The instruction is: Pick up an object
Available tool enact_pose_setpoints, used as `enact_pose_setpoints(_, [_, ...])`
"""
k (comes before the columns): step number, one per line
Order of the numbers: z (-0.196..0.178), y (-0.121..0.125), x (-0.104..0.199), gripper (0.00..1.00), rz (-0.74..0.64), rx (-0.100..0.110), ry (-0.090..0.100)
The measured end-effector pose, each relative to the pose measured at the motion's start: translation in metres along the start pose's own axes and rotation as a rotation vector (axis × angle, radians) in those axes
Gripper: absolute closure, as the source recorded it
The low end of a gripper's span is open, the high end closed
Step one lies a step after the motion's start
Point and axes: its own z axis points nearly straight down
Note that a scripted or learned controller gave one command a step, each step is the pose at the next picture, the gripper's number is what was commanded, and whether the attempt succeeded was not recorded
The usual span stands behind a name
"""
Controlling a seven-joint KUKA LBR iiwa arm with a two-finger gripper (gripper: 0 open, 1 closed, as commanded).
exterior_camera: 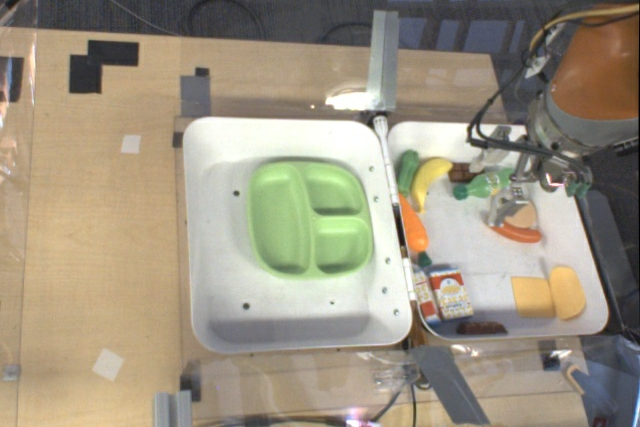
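Observation:
My gripper (512, 211) hangs low in the right bin (590, 245), directly over a red sausage (519, 234) that lies flat on the bin floor. It seems to touch or nearly touch the sausage's upper left end. A green bottle (481, 185) lies just to its left, beside a small brown piece (461, 173). The orange-banded wrist (595, 75) looms above the bin's far right corner.
Along the right bin's left wall lie a green vegetable (407, 169), a banana (430, 180) and a carrot (413, 228). At the front sit a red box (450, 294), a yellow block (532, 296), an orange bun (567, 292) and a dark brown piece (481, 326). The left bin (215, 315) holds a green divided plate (308, 218).

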Motion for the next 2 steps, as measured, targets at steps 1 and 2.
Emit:
enact_pose_setpoints(1, [0.106,-0.008,0.027,0.00,0.017,0.001,-0.005])
enact_pose_setpoints(2, [0.115,0.040,-0.024,0.00,-0.016,0.001,-0.005])
